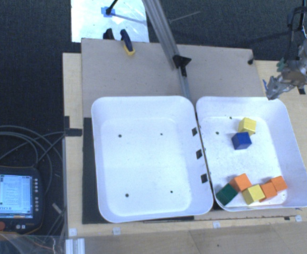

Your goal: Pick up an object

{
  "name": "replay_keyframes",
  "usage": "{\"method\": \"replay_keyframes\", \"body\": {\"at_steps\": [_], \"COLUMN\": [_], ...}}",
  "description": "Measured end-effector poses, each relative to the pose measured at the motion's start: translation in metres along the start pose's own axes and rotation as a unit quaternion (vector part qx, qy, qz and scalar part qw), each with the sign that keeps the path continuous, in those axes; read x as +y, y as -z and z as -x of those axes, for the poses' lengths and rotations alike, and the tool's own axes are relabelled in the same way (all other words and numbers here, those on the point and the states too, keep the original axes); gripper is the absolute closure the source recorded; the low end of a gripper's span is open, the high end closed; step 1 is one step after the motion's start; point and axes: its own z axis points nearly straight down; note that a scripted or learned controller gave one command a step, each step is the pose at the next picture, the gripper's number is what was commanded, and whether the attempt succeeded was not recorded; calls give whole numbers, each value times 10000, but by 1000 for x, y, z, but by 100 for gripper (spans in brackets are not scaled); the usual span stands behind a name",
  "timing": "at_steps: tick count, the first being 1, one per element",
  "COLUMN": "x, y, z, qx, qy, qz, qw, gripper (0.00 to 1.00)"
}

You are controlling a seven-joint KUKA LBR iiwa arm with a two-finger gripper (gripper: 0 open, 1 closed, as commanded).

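The gripper (273, 90) hangs over the right bin's (296, 142) far rim, holding nothing; its finger spread cannot be told. The yellow cube (247, 125) and blue cube (241, 140) lie below-left of it, well apart.

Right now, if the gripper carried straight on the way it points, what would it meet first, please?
The gripper seems to point down and left, above the right bin's far rim. It would probably meet that rim or the floor just inside; the blocks lie further in. Depth is unclear.
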Motion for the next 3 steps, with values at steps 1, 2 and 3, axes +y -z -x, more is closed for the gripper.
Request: {"method": "replay_keyframes", "body": {"at_steps": [1,2,3], "x": [1,-2,1], "y": [-1,-10,-19], "z": [0,-52,-104], "qx": [5,21,24], "qy": [-4,19,23], "qz": [-30,-43,-42], "qw": [10000,10000,10000], "gripper": [100,100,100]}}
